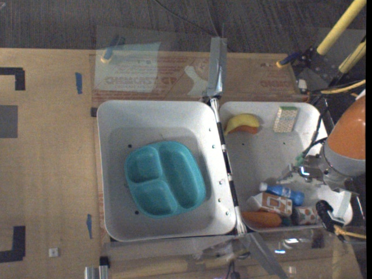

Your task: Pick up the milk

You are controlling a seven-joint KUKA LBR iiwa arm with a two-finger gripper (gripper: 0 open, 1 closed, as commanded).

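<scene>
The milk [271,203] is a small white carton with a brown label. It lies on its side near the front wall of the right bin [256,156]. A blue and white bottle [283,193] touches its far side and an orange carrot-like piece [261,218] lies just in front of it. My gripper [302,171] hangs low at the bin's right side, just beyond the bottle and up and to the right of the milk. The grey arm with its orange band [349,135] rises behind it. Nothing shows held in the gripper.
A yellow banana [243,122] and a small green and white packet [286,119] lie at the right bin's far wall. A small red box [304,215] sits in its front right corner. The left bin [116,127] holds a teal divided plate [165,178]. Cables run at the far right.
</scene>
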